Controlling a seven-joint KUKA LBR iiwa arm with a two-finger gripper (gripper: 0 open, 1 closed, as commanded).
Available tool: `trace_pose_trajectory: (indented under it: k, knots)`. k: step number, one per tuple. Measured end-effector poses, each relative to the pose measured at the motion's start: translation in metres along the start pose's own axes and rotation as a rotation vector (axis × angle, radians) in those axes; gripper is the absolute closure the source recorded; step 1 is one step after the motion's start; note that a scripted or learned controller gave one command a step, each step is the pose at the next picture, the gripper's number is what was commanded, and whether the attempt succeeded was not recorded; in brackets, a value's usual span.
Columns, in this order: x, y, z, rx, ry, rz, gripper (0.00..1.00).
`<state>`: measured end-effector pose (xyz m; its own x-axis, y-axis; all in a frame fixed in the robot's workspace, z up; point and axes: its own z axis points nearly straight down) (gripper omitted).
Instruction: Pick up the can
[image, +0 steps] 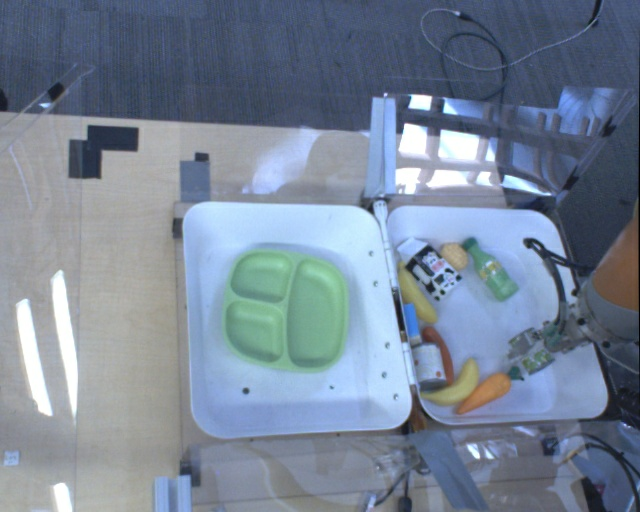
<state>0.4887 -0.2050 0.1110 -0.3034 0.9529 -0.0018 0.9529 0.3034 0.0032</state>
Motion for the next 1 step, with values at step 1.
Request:
trace_pose_trajectory:
  k: [1]
  knots:
    - [-0.0073, 0.0627, -0.0715, 0.0, 0.0, -0.085, 1.0]
